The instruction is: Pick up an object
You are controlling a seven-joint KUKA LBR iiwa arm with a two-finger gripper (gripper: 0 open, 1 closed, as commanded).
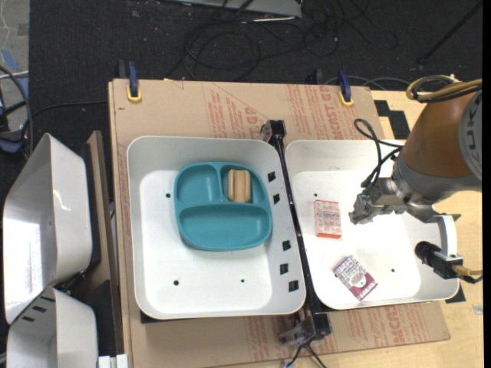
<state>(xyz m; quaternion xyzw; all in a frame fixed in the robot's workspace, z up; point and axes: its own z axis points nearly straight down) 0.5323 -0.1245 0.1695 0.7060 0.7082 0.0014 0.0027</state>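
Reaching arm point(441, 140): brought over the right bin point(399, 282) from the right; gripper point(362, 211) hung beside the red-and-white packet point(327, 218), grip state cannot be told
Left bin point(153, 282): teal tray point(222, 207) kept apart
Patterned packet point(354, 277): lain nearer the front

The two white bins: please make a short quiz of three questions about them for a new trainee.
1. True or false: the teal tray lies in the left bin.
2. How many small packets lie in the right bin?
3. Which packet is nearer the gripper: A, the upper packet, or B, the lower packet?

Key: 1 true; 2 two; 3 A.
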